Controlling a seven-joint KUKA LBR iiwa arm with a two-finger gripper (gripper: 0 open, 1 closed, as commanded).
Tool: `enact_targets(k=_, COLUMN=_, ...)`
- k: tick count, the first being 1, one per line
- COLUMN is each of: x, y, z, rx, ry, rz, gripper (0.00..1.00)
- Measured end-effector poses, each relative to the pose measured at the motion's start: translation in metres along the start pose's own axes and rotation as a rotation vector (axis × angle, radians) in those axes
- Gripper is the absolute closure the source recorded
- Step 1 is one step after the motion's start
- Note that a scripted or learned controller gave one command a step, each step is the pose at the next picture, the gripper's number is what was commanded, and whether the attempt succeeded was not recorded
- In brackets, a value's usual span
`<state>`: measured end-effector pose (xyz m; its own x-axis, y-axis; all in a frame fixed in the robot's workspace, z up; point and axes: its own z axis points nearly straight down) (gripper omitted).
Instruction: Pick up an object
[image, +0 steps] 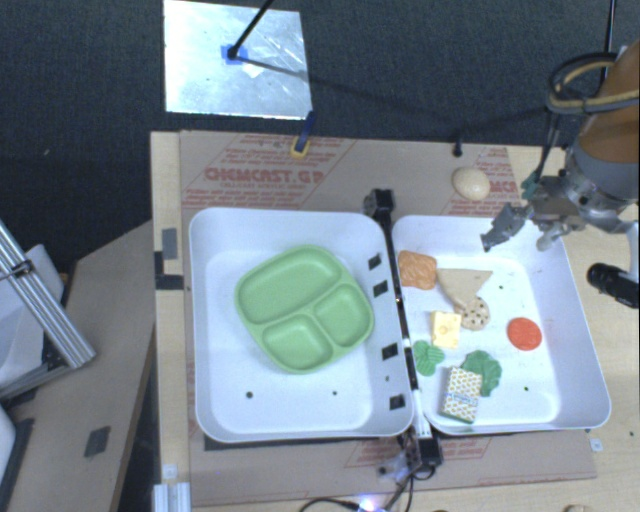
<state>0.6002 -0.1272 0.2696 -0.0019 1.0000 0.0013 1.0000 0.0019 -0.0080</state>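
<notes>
The right bin (570, 300) holds several toy food pieces: an orange-brown piece (418, 269), a tan wedge (463, 284), a spotted cookie (475, 315), a yellow cheese cube (446, 328), a red disc (524, 333), green leafy pieces (484, 367) and a small patterned packet (461, 394). My gripper (524, 230) hangs open above the bin's far edge, up and right of the tan wedge, with nothing between its fingers.
The left bin (215, 300) holds a green divided plate (304, 308). A beige egg-shaped object (471, 183) lies on the bench behind the right bin. A black divider (393, 310) runs between the bins. A silver sheet (236, 60) lies at the far left.
</notes>
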Motion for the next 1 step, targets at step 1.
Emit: enact_targets(k=1, x=0.0001, y=0.0017, z=-0.0057, rx=-0.01, ry=-0.001, rz=-0.002, gripper=0.0)
